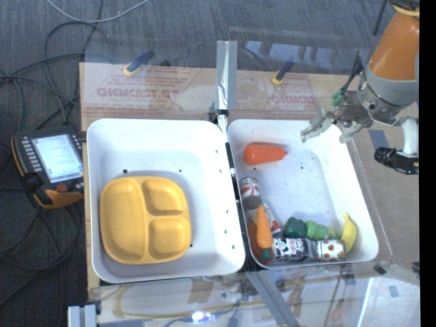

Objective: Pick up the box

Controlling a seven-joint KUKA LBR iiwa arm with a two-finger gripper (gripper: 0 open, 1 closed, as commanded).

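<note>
The approach is in hand: the gripper [328,125] hangs over the far edge of the right bin [320,176], fingers spread apart and holding nothing. The box [291,248], white with dark print, lies at the bin's near wall, beside a carrot [261,229] and green pieces [305,228]. Its long axis runs left to right along that wall. Next, I judge, the gripper must cross toward the near wall and descend, jaws across the box's short side

Box [291,248] hemmed — perhaps touching carrot [261,230], broccoli [297,227]
</note>
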